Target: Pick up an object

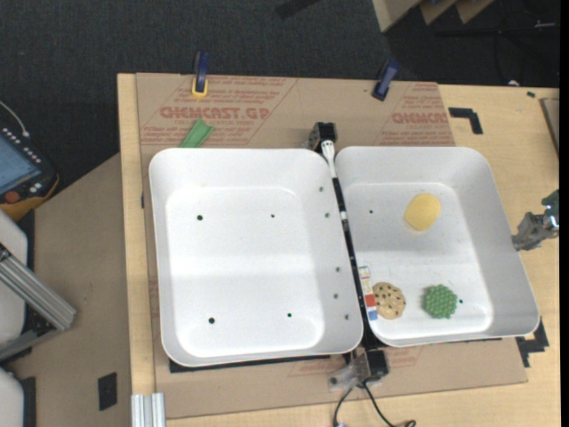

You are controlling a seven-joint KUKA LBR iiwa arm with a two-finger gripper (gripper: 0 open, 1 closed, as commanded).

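The left bin sits on the cardboard-covered worktop, touching the right bin along their shared edge. In the right bin, a chocolate-chip cookie lies near the front beside a green bumpy piece, perhaps toy broccoli, with a yellow lemon-like object farther back. The gripper hangs just outside the right bin's right rim, touching none of these, and whether its jaws are apart or together cannot be told.

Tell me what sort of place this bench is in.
Probably a robotics lab test bench, not a home or shop. Two shallow white bins sit on a cardboard sheet clamped at the back with blue clips, and toy-like objects, a cookie and a green piece, lie in the right one.
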